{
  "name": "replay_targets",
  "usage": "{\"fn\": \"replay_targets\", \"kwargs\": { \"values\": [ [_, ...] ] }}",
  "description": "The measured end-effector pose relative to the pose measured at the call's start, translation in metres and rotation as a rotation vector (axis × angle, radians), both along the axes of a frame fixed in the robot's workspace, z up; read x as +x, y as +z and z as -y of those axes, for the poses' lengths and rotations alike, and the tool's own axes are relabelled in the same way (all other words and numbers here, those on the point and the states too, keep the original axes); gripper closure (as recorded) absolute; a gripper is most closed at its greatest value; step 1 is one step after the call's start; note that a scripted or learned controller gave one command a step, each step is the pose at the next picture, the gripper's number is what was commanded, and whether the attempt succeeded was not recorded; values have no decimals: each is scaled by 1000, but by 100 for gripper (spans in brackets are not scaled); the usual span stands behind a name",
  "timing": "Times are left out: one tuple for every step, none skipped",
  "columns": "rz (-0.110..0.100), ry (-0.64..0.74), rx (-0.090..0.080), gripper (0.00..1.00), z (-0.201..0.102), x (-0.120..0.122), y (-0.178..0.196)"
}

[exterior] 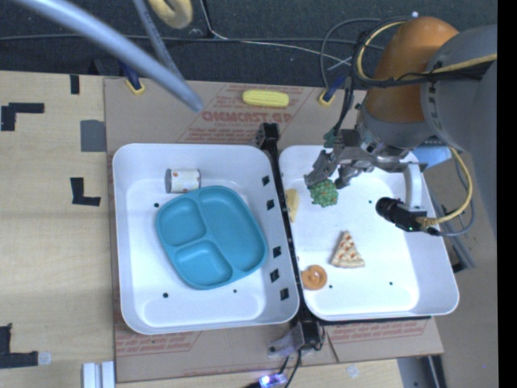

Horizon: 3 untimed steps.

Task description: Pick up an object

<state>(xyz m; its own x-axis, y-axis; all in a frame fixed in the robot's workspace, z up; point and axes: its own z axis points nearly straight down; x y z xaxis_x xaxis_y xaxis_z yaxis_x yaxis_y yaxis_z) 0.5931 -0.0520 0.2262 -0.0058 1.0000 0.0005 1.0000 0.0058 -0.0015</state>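
A small green broccoli-like piece (325, 193) lies in the right bin (428, 297), close to that bin's far left corner. The jaws (333, 174) hang right over it, spread apart, with the fingers reaching down to either side of its top; whether they touch it cannot be told, and nothing is clearly held between them. A pale yellow piece (292, 204) rests against the right bin's left wall, just beside the green piece. Nearer the front edge of the same bin lie a pizza slice (346, 251) and, left of it, a small orange ring (314, 278). The left bin (137, 297) holds a blue divided plate (211, 235) in its middle and a small white can (183, 179) on its side near the far left corner. On the worktop beyond the bins lies a yellow corn cob (265, 98).
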Motion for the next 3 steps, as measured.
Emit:
{"fn": "replay_targets", "kwargs": {
  "values": [
    [1,1,1,100,-45,11,5],
    [-1,-1,-1,100,-97,16,-8],
    [0,0,-1,100,-146,21,-14]
  ]
}}
